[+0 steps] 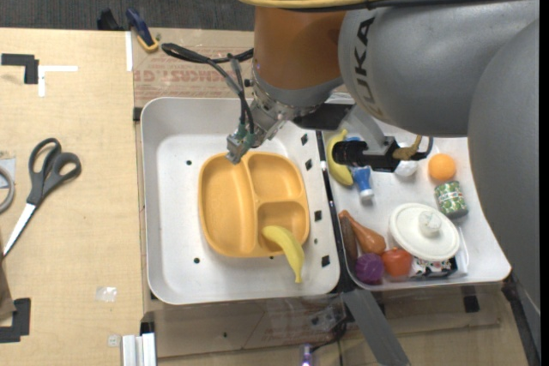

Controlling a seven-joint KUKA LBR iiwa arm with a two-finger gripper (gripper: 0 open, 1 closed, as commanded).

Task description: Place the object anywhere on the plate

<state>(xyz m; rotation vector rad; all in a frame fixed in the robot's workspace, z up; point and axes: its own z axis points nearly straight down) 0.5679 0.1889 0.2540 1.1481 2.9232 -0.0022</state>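
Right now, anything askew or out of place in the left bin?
Yes. The banana lies half on the yellow divided plate, its tip hanging over the plate's near rim onto the white bin floor, not fully seated in a compartment.

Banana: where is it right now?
In the left bin, the banana lies across the plate's lower right compartment, its tip hanging over the near rim toward the bin divider.

A light wooden bench (69, 184) carries 2 shallow white bins side by side, the left bin (163, 210) and right bin (489, 244). Black-handled scissors (39, 184) lie on its left part.
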